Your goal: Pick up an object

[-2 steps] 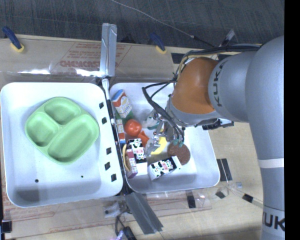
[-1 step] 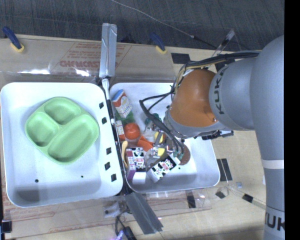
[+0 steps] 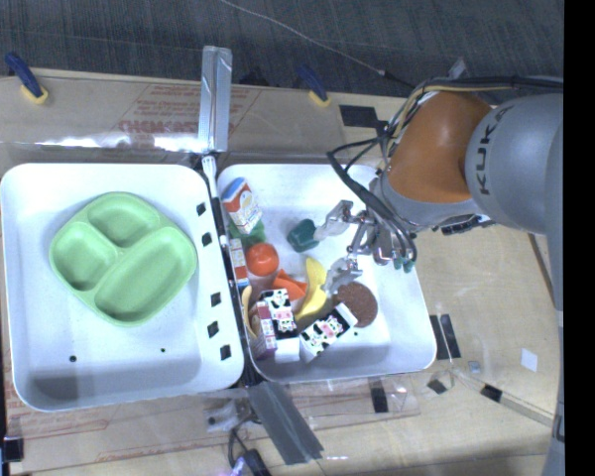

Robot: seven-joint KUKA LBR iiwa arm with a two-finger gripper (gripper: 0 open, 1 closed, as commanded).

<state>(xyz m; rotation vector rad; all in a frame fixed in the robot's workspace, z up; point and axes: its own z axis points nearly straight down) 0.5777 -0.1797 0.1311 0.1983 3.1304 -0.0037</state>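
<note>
Hung over the right bin (image 3: 402,350), gripper (image 3: 339,238) with fingers spread and nothing between them. Just left of it, a dark green block (image 3: 300,234); just near of it, a banana (image 3: 315,288) and a brown round cookie (image 3: 358,303). In the left bin (image 3: 30,365), a green divided plate (image 3: 124,256).

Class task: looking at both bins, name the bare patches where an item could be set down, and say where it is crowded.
Left bin: bare floor below and around the green plate. Right bin: a bare strip along its top wall, above the claw. Crowded: its lower left, around the banana and tomato.
</note>
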